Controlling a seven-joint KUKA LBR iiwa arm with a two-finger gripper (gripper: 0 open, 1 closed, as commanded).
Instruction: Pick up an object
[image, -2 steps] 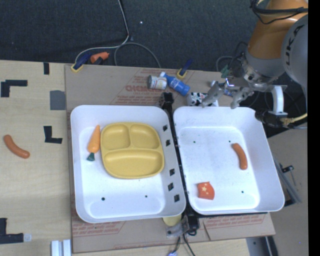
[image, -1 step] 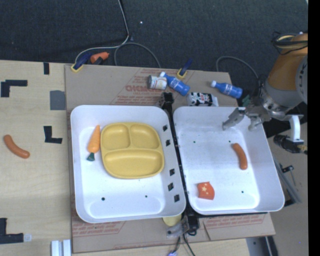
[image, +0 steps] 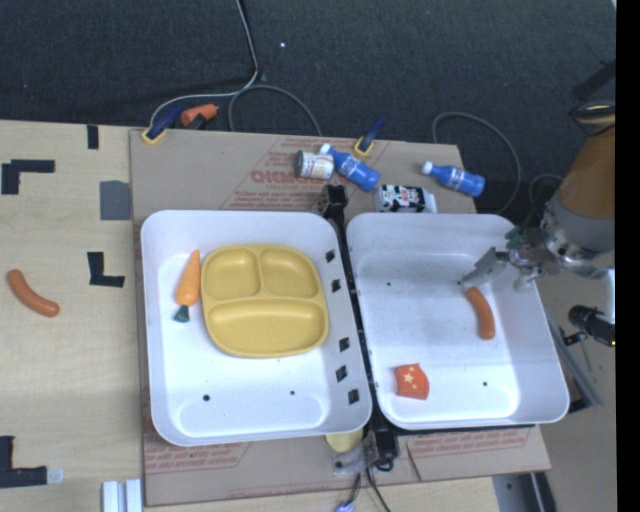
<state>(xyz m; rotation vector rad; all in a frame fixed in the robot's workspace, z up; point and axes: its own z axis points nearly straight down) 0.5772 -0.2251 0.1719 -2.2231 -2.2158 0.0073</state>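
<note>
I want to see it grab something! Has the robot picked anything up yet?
Not yet. The gripper hangs in the right bin, just above the sausage, which lies flat on the bin floor. The red piece lies untouched too. Grabbing and lifting are left.

Mounted above the counter (image: 60, 220), looking down at a slant from the near side. Far enough off to take in both white bins whole: left bin (image: 160, 330) and right bin (image: 540, 370) side by side across the middle. Beyond the counter's far edge, dark carpet (image: 400, 50) across the top. Arm (image: 590, 200) entering from the right edge, cut off by it. Single viewpoint, no second angle to overlap.
</note>
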